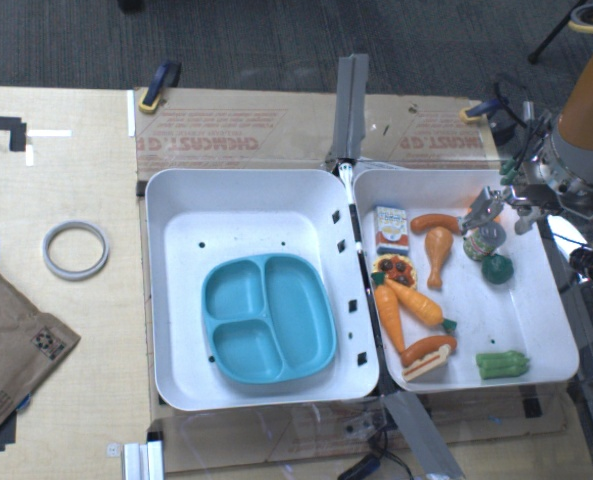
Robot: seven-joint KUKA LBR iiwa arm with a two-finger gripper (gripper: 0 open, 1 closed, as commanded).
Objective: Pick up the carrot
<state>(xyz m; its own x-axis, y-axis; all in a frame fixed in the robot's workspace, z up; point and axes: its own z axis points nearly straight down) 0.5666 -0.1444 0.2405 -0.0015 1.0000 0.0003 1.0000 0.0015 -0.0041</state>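
Over right bin [536, 353], end effector [483, 230] hangs; grip state unclear; carrot [416, 301] apart.

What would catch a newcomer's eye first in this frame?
The blue divided tray stands out first, sitting alone in the left bin. Next comes the cluster of toy food along the left side of the right bin: two carrots lying side by side, a hot dog just below them and a drumstick above. The gripper hangs over the right bin's upper right, near a dark green round toy.
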